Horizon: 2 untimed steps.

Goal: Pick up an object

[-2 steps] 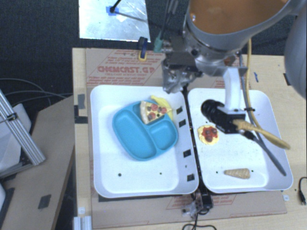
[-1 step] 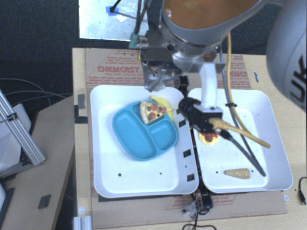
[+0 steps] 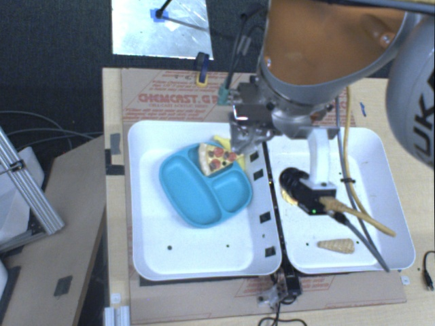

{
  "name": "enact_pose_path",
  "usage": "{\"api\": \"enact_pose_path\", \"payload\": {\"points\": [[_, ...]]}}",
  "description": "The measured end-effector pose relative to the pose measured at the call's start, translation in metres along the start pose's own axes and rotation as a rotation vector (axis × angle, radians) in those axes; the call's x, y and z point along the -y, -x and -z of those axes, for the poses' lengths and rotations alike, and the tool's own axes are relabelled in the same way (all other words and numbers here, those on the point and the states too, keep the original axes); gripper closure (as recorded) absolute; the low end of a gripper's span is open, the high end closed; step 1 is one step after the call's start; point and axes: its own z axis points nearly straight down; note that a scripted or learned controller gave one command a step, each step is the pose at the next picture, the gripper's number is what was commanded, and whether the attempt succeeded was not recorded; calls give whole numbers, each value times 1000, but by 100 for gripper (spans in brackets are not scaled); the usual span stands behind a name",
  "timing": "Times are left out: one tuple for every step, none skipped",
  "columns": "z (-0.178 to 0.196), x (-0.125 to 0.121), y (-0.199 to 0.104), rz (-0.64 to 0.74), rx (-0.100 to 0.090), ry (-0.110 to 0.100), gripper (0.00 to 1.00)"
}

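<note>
Brown cardboard (image 3: 170,99) printed with red lettering covers the bench, and on it we see two shallow white bins pushed together side by side. Dark floor lies beyond, with a shiny silver sheet (image 3: 160,19) at the top of the view.

We find most of the things in the left bin (image 3: 146,209). A blue divided plate (image 3: 200,192) lies tilted near its middle, and a toy pizza slice (image 3: 216,159) rests on the plate's far right corner. A yellow piece (image 3: 221,142) pokes out just behind the slice – too hidden for us to name.

The grey arm reaches in from the right, its orange band large at the top. The gripper (image 3: 238,147) hangs over the far right part of the left bin, right at the pizza slice and the yellow piece, close to the wall shared by the bins. Whether it is spread or pressed together we cannot tell – its tip is blurred against the things below – and we see nothing clearly held in it.

In the right bin (image 3: 384,182) a small tan waffle cone (image 3: 338,245) lies on its side near the front edge, well apart from the gripper.
</note>
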Motion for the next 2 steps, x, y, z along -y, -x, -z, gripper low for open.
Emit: {"api": "enact_pose_path", "payload": {"points": [[49, -1, 45, -1, -2, 8, 100], [6, 0, 59, 0, -1, 2, 100]]}}
